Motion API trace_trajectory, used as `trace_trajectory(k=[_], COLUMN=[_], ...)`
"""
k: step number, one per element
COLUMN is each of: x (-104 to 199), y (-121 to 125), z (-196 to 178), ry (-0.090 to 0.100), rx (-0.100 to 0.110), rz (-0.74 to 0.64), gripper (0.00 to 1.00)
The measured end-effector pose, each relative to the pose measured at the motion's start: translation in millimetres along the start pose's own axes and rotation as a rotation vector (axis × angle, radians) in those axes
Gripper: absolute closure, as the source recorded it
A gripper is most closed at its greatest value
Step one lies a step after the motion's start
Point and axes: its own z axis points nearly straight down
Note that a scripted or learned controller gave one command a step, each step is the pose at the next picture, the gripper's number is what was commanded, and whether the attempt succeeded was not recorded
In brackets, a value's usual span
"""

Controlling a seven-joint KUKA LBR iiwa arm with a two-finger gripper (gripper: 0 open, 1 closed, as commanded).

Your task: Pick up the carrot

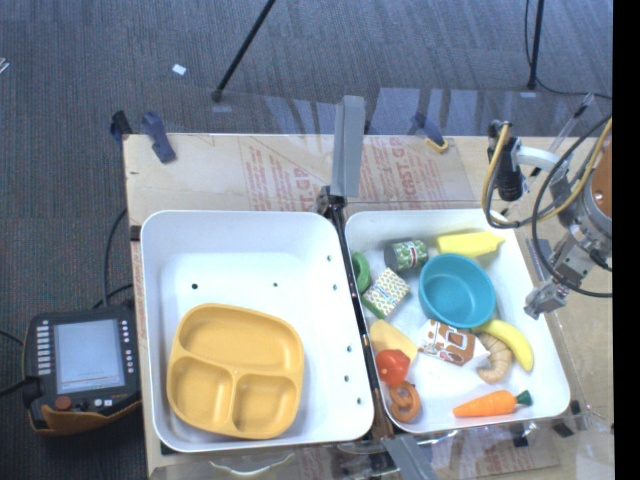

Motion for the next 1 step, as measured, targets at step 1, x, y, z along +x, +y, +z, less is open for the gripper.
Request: trace_trajectory(k=[1], x=[-0.5], y=[-0.1], z=[-7.4], ry=[-0.008], rx=[0.004], rz=[0.011], gripper=[1.00])
